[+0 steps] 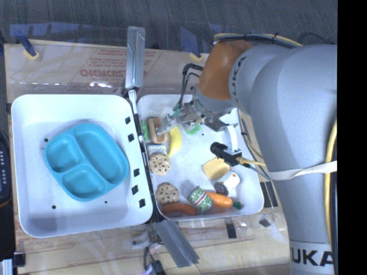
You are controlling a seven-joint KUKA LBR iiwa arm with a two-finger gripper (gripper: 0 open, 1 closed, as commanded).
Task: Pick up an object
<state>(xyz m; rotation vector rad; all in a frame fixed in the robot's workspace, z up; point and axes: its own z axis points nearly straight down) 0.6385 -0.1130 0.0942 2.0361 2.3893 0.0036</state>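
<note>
Yellow banana is my guess for the target here. It lies just below the gripper in the top-left corner of the right bin, closer than anything else. A tan bread-looking piece sits just to the gripper's left, against the wall shared with the left bin.

Honest caveat: the business end of the gripper is a metal blur against white plastic, so I can't tell if it's open or closed, and nothing is visibly held. I'd call the pick not yet made.

How I'd do it well:

- That corner is crowded. The banana, the bread piece, a green scrap to the gripper's right and a small label-ish block below-left are all near each other. Come straight down so nothing gets shoved into the wall.
- Close across the banana's narrow width, not along its length. It's curved and probably slick toy plastic, so a grab near one tip would likely squirt it out.
- The bin wall to the left is the real risk. A gripper side landing on the rim means a failed try.
- Lift slowly and check that something actually comes up.

If the corner is too tight, the cheese wedge, well below-right of the gripper, has open floor around it. The cookie farther below lies flat and would be harder to pinch.
</note>
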